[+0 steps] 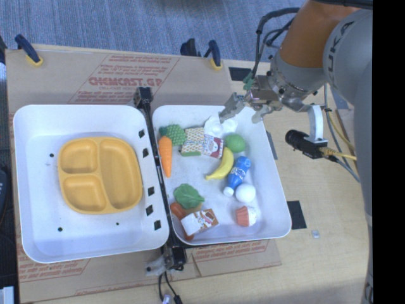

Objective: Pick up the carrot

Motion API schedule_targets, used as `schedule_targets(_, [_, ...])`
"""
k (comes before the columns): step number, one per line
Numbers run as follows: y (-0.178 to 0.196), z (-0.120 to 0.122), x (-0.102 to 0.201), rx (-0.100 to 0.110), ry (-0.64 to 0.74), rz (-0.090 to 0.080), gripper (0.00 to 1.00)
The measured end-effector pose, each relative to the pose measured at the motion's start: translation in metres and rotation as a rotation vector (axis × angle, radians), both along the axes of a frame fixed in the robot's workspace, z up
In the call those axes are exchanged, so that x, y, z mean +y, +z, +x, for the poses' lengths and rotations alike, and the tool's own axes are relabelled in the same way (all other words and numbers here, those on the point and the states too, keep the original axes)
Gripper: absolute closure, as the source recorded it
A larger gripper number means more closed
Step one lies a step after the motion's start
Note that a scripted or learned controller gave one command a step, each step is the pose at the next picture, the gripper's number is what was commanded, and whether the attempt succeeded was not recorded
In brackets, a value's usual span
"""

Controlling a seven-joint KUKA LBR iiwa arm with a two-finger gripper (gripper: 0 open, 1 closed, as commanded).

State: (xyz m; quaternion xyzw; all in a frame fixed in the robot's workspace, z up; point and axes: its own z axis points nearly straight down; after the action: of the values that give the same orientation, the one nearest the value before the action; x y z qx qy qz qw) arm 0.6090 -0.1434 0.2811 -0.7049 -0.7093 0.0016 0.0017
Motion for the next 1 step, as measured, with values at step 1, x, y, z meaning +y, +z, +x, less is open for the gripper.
schedule_targets(1, [-0.1291,0.0179,0.0402,0.002,0.030,0.000,0.00])
